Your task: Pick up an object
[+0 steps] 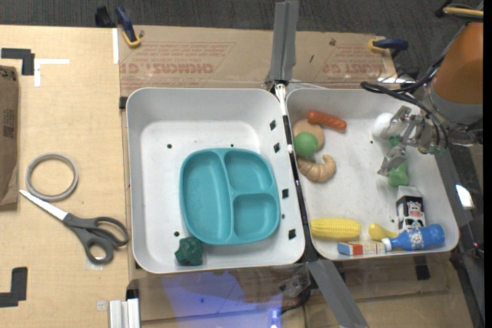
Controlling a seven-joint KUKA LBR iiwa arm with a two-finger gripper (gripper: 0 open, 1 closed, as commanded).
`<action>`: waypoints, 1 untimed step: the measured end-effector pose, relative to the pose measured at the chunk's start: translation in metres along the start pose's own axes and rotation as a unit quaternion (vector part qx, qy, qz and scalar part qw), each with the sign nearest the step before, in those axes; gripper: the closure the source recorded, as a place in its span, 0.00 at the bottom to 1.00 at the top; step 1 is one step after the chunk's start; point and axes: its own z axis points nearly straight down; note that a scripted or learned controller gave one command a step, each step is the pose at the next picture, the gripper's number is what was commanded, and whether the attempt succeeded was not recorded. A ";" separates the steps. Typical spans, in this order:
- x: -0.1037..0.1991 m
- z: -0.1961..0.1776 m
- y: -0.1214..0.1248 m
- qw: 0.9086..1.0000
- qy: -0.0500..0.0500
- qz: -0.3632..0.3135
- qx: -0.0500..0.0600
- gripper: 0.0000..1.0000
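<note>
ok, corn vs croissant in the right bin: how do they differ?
The corn is bright yellow; the croissant is tan. The corn lies straight, the croissant curves into a crescent. The corn sits near the bin's front edge, the croissant farther back beside a green ball. Both lie in the right bin, ungripped.

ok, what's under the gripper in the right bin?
A small green object sits below the gripper. The fingers cover its top, so its shape is unclear.
</note>
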 end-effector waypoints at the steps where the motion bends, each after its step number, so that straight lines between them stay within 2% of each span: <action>1: -0.002 -0.011 0.001 1.000 -0.003 -0.001 0.000 1.00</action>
